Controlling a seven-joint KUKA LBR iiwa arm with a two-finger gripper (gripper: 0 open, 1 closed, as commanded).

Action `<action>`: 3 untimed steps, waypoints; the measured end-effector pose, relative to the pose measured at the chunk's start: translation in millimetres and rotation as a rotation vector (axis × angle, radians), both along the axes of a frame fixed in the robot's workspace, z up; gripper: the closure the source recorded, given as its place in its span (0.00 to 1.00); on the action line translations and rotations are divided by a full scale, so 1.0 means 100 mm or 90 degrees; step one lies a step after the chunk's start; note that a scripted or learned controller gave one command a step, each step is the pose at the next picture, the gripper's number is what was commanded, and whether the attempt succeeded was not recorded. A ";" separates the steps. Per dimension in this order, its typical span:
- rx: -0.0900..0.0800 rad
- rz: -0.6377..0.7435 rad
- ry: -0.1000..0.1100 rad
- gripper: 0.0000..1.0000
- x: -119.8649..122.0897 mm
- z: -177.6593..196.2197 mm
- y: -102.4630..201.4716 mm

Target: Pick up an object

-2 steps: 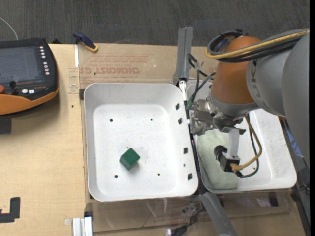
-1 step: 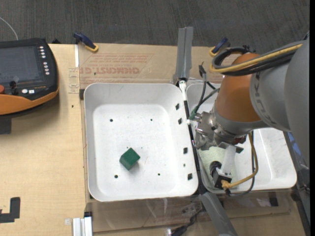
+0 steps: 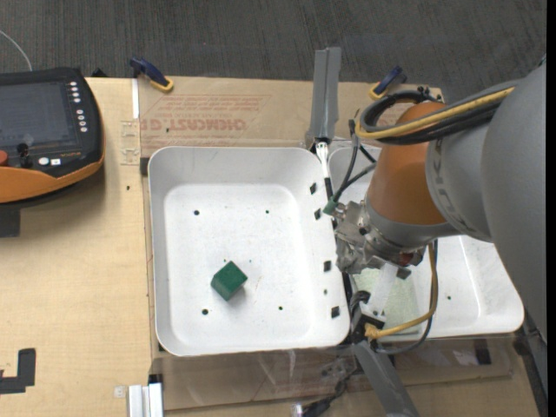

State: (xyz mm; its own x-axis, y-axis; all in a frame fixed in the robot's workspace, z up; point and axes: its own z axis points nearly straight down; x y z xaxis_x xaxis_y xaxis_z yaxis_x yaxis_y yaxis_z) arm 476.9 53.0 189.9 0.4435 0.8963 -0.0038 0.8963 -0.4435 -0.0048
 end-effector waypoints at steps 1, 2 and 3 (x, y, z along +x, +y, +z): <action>-0.002 -0.167 -0.001 1.00 0.00 0.00 0.36; -0.002 -0.167 -0.001 0.00 0.00 0.00 0.36; -0.001 0.039 -0.002 0.00 0.07 0.52 1.13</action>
